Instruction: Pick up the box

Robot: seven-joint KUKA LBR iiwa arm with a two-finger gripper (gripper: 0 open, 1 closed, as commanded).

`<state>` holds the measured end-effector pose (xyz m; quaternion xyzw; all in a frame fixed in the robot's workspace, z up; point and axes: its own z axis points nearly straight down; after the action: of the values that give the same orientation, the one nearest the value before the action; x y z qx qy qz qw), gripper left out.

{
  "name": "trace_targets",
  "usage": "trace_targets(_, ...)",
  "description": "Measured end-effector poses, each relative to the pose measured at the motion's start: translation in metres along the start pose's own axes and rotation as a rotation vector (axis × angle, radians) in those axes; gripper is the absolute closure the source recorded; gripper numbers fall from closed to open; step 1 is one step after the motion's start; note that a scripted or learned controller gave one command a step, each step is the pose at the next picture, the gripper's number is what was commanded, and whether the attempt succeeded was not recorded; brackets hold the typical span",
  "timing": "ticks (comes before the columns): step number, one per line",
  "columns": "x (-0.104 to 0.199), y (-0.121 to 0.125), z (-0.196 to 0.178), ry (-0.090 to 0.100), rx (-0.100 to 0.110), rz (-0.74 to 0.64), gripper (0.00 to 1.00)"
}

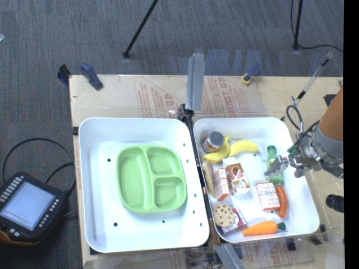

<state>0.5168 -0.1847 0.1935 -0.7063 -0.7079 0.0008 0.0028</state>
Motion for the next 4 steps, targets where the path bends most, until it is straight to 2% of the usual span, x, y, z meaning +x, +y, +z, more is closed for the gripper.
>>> trace_targets(1, 0.0, 0.0, -0.008, 0.002, 0.002, 0.001, 1.0)
trace_targets(2, -0.012, 0.065, 0.094, 0.008, 0.003, 0.234, 1.0)
trace_targets(3, -0.02, 0.064, 0.106, 0.001, -0.003, -0.314, 1.0)
trace_targets(4, -0.026, 0.071, 0.08, -0.004, -0.006, -0.608, 1.0)
